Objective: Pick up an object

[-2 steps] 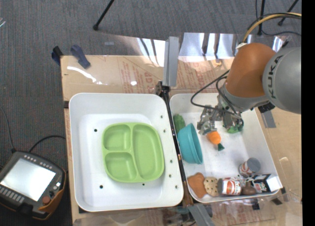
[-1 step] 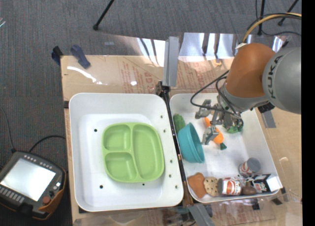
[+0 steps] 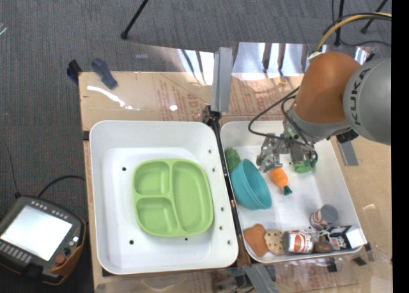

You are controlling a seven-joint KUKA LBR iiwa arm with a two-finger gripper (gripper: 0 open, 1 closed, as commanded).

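The gripper (image 3: 285, 155) hangs over the upper middle of the right bin (image 3: 332, 189), its metal fingers pointing down at the bin floor. Whether they are spread or pressed together I cannot tell, since the wrist and cables blur into them from this angle. Nothing shows between them.

Just below and slightly left of the gripper lies a toy carrot (image 3: 279, 178), orange with a dark green stub, tilted toward the lower right; it sits very near the fingertips, though contact cannot be made out. A small green object (image 3: 304, 165) rests just to the gripper's right. To the left, a teal bowl (image 3: 250, 185) leans against the bin's left wall, with a green leafy piece (image 3: 232, 157) above it.

Along the bin's lower edge sits a cluster: a brown bread-like piece (image 3: 255, 239), a cracker (image 3: 274, 241), a small can (image 3: 297, 242) lying on its side, a second can (image 3: 323, 216) (grey lid up), and a dark carton (image 3: 340, 239) in the corner.

The left bin (image 3: 115, 151) holds a light green divided plate (image 3: 172, 197) with three compartments.

Both bins rest on a cardboard-covered bench (image 3: 147, 97). Around it is grey carpet (image 3: 57, 17), a tripod leg (image 3: 142, 4) at top, and a handheld control pendant (image 3: 38, 234) on the floor at lower left.
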